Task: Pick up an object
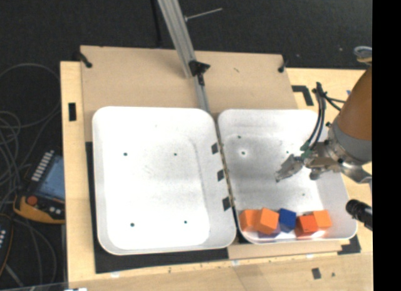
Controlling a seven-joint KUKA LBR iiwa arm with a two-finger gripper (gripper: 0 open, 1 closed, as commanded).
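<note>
Tool [289,168] hangs over the right bin [250,127], holding nothing visible; its spread cannot be told. Orange blocks [260,219] and a blue block [287,218] line the bin's near edge, untouched. The pick looks not yet begun.

I am looking down on a pale wooden bench [156,77] sitting on a dark floor [75,8], with black cables [19,114] trailing at its left beside a handheld pendant [47,186], and a grey metal rail [175,20] slanting in from above.
</note>
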